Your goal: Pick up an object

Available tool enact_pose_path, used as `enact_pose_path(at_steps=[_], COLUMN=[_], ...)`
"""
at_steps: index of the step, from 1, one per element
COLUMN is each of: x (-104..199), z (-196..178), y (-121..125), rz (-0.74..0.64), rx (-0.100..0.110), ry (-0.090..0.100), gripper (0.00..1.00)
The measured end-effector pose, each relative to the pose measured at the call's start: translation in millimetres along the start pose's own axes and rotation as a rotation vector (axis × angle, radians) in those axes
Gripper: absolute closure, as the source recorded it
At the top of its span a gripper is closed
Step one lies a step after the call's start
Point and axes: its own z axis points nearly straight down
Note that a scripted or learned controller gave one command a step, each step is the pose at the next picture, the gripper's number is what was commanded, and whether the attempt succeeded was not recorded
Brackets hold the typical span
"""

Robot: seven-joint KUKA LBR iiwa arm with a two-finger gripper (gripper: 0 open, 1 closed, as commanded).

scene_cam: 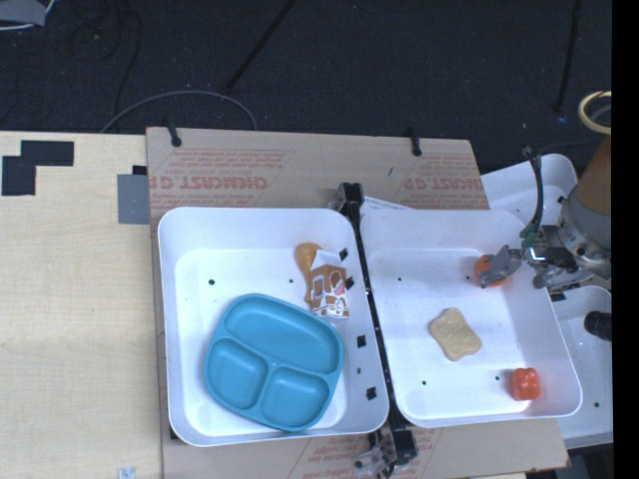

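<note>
Claw: the grey two-finger gripper (519, 262) sits at the right bin's right wall, reaching in from the right; whether its fingers are parted or closed, I cannot tell, and nothing is seen held between them.
Nearest candidate: a small orange-and-grey object (487, 265) lies in the upper right part of the shallow white right bin (399, 387), just beside the claw's tip; touching or apart, I cannot tell.
Its handling: it looks small, light and probably rigid; too blurred to name. A grip across its short width seems best.
Its axis: the long axis seems to run left-right with a slight tilt, the orange end pointing left.
Second candidate: a flat tan biscuit-shaped piece (455, 333) lies near the bin's middle, well apart from the claw. It looks light and low, perhaps soft; a pinch across its narrower width should suit it.
Biscuit axis: roughly upper-left to lower-right.
Third candidate: a small round red-orange object (523, 383) sits near the lower right corner; likely light, and apt to roll or slip.
Left bin: a blue three-compartment plastic tray (272, 362) and a crumpled printed wrapper (327, 289).
</note>
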Motion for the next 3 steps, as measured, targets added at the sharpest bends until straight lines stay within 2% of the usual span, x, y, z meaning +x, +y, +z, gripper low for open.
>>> enact_pose_path(at_steps=[1,2,3], x=[-3,-3,-3], z=[63,111,96], y=[-3,-2,1], rz=[0.000,0.001,0.002], rx=[0.007,0.000,-0.007], ry=[0.003,0.002,0.003], gripper=[0.00,0.00,1.00])
